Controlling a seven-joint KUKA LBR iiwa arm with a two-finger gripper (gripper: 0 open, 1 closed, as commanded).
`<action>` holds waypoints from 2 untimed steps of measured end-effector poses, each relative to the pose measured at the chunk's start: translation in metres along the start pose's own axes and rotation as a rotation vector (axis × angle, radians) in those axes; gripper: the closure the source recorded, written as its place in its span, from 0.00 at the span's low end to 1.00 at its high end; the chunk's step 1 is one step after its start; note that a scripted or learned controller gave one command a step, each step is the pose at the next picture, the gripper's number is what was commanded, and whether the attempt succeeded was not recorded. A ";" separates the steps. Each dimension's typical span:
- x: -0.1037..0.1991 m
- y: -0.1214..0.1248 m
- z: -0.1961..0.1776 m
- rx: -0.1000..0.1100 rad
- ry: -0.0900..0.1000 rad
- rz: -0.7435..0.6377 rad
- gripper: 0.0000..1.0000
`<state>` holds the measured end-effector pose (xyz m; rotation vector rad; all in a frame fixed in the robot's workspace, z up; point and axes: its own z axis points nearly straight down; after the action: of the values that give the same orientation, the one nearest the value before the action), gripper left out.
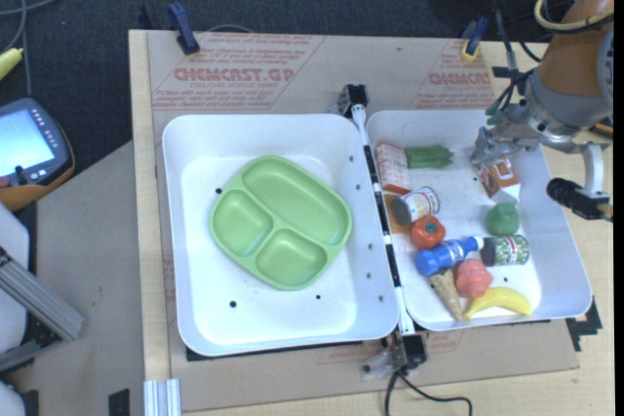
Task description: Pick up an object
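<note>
My gripper hangs over the far right part of the right bin, on the grey arm with its orange band. Just in front of it, touching or nearly so, lies a small orange and white carton. Whether the carton is gripped cannot be made out. Near it are a green round fruit and a green-labelled can.
The right bin also holds a snack packet, a green vegetable, a small jar, a tomato, a blue bottle, a red fruit, a cone and a banana. A green divided plate lies in the left bin.
</note>
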<state>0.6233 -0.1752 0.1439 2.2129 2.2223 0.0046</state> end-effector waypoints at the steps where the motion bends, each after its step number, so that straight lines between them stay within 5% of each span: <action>1: -0.002 -0.002 0.002 0.004 0.001 0.003 0.00; 2: -0.026 -0.007 0.038 -0.014 -0.004 0.000 0.00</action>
<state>0.6165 -0.2013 0.1061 2.2044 2.2130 0.0158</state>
